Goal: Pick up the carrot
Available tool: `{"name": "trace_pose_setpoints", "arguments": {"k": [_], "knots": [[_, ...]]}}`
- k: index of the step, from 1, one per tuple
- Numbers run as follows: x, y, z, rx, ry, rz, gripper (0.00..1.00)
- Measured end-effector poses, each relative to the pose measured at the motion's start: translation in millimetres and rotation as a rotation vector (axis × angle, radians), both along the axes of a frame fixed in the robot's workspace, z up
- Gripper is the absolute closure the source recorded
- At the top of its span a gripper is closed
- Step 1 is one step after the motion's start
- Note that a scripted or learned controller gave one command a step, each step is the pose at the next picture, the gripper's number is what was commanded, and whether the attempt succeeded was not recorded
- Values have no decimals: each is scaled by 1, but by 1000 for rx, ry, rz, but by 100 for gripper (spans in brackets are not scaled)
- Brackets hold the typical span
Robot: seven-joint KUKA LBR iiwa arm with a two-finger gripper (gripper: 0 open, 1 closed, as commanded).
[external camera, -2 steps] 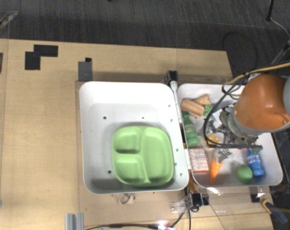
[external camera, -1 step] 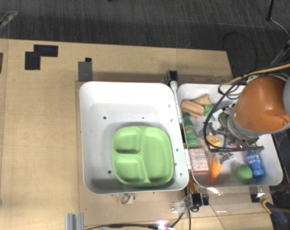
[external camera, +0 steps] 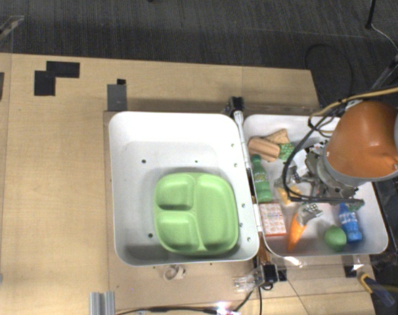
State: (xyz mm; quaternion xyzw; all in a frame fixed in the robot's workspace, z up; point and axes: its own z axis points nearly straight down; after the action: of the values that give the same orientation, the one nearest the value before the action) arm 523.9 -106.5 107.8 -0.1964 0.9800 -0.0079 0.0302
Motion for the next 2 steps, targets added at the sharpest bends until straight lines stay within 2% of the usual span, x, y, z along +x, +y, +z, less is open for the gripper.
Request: {"name": "trace_pose_setpoints", "arguments": {"k": [1, 2], "knots": [[-16, 13, -15, -5, 29, -98, 0], [-18, 17, -18, 7, 44, -259, 0]]}}
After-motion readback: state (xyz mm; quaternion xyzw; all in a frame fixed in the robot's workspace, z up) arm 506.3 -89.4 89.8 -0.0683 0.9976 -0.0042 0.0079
